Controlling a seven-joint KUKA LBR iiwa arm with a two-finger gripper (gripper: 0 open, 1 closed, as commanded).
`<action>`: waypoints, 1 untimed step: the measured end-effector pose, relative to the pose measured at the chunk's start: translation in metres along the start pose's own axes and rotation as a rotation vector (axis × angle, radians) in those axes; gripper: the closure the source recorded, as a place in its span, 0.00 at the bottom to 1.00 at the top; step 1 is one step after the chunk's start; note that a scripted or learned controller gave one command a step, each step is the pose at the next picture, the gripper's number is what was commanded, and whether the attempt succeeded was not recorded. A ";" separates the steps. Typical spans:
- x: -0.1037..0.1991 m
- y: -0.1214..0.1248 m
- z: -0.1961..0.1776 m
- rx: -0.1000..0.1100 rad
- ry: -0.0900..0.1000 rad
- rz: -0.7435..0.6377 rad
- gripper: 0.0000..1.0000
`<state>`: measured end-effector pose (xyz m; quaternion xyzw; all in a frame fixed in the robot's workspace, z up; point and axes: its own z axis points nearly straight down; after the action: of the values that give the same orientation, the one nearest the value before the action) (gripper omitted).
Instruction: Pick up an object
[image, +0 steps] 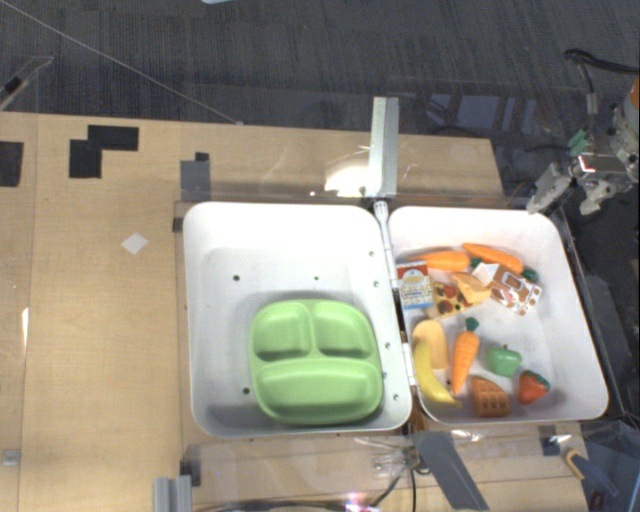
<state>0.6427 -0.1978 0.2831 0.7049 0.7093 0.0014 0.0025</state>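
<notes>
The right bin (578, 300) holds several toy foods. Among them are a yellow banana (428, 362), an upright carrot (463, 358), a longer carrot (492, 256) at the back, a green pepper (505, 359), a strawberry (533, 385), a brown waffle (489, 397) and a small carton (415, 290). My gripper (567, 196) hangs above the bench just beyond the bin's far right corner. Its two fingers are spread open with nothing between them. It is clear of all the toys.
The left bin (215, 260) holds a green divided plate (315, 361) towards its front. A metal post (384, 150) stands behind the wall shared by the two bins. Cables and dark hardware sit at the far right behind the gripper.
</notes>
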 end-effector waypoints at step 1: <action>0.058 -0.006 0.177 0.002 0.001 -0.019 0.00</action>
<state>0.6368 -0.1398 0.1061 0.6982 0.7159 0.0010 0.0013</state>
